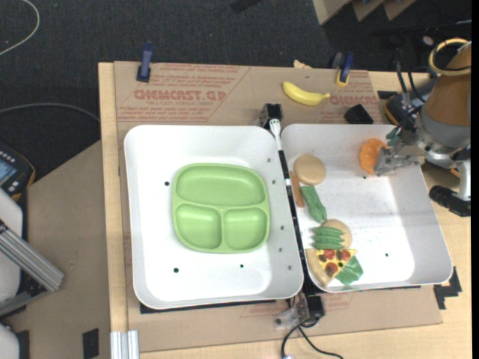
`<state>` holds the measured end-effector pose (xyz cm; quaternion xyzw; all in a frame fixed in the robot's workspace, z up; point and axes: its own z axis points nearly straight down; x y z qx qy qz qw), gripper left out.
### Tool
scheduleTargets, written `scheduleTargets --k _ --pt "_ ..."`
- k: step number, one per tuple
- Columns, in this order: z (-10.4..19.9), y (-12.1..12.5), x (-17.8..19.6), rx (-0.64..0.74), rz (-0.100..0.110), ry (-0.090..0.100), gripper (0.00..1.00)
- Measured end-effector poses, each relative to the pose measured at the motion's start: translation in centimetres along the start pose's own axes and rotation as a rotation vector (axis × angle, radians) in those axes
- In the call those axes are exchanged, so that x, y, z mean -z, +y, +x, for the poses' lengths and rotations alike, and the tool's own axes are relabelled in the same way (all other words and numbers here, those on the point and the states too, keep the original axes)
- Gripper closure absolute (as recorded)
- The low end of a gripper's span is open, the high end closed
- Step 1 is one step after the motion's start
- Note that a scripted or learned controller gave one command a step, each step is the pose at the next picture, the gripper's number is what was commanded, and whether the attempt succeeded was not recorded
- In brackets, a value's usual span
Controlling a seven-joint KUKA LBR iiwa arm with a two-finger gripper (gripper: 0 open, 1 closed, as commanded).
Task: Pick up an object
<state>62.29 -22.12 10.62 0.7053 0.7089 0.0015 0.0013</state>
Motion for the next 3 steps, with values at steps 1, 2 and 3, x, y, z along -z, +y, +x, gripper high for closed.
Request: scheduleTargets --k 1,2,3 --pt "0.0 0.1 1.1 0.001 -0.003 -0.001 1.0" --pt "0.0 0.1 2.1 0.001 -0.006 -0.003 1.0" --pt "0.0 0.2 3.2 0.002 -0.009 -0.004 1.0"
